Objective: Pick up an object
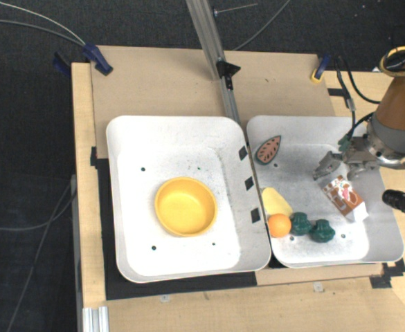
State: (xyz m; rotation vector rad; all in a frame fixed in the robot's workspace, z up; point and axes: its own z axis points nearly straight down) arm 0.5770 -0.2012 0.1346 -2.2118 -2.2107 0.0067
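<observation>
Yellow bowl sits in left bin.

grey arm, orange band, black cables

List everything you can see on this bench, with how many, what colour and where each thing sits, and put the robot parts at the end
bins: 2, white, shallow, side by side on the bench
bowl: 1, yellow, left bin, near its middle
leaf-shaped piece: 1, reddish brown, right bin, far left corner
yellow piece: 1, pale yellow, right bin, left edge
orange ball: 1, orange, right bin, just below the yellow piece
green toy: 1, dark green, right bin, near edge, right of the orange ball
packet: 1, red-brown and white, right bin, right of centre
clamps: 2, blue, far corners of the bench
arm: 1, grey with orange band, reaching in from the right
gripper: 1, grey, above the right bin, just above the packet
</observation>
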